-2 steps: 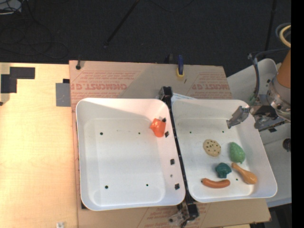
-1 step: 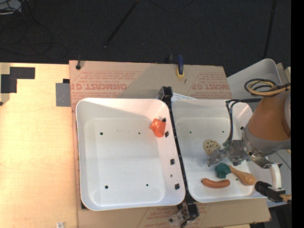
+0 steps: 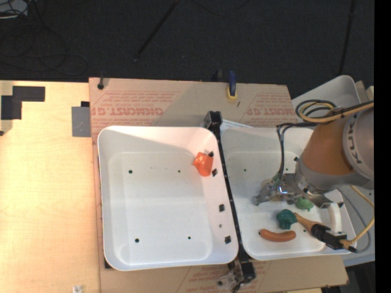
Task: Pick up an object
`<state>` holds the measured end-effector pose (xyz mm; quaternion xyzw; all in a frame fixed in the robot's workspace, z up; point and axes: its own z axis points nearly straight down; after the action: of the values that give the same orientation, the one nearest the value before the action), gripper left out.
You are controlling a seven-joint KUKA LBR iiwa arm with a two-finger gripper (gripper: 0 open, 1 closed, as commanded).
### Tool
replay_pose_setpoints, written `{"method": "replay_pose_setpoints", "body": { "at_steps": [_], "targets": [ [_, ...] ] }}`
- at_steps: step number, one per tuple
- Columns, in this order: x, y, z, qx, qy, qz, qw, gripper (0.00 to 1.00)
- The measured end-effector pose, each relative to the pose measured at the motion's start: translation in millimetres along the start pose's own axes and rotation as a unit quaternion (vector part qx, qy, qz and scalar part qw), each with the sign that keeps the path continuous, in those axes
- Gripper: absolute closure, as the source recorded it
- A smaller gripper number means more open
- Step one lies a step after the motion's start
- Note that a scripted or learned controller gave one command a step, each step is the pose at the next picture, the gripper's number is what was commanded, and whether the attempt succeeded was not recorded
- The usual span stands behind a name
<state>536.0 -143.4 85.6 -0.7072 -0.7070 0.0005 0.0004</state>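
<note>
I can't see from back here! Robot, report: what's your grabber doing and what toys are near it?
Gripper low in right bin, nothing seen held. Teal object and orange sausage just below it. Orange piece alone in left bin.

A dark floor (image 3: 183,29) strewn with black cables (image 3: 36,17) lies beyond the pale wooden desk (image 3: 43,194); printed brown cardboard (image 3: 159,105) covers its middle.

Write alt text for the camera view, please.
The grey and orange arm lowers its claw into the right bin, near a teal toy and a sausage. An orange object sits in the left bin.
</note>
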Motion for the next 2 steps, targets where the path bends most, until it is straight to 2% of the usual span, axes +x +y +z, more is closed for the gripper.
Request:
{"method": "replay_pose_setpoints", "body": {
  "at_steps": [1, 2],
  "targets": [
    [-3, -1, -12, 0.0, 0.0, 0.003, 1.0, 1.0],
    [-69, -62, -3, 0.0, 0.0, 0.002, 1.0, 1.0]
  ]
}}
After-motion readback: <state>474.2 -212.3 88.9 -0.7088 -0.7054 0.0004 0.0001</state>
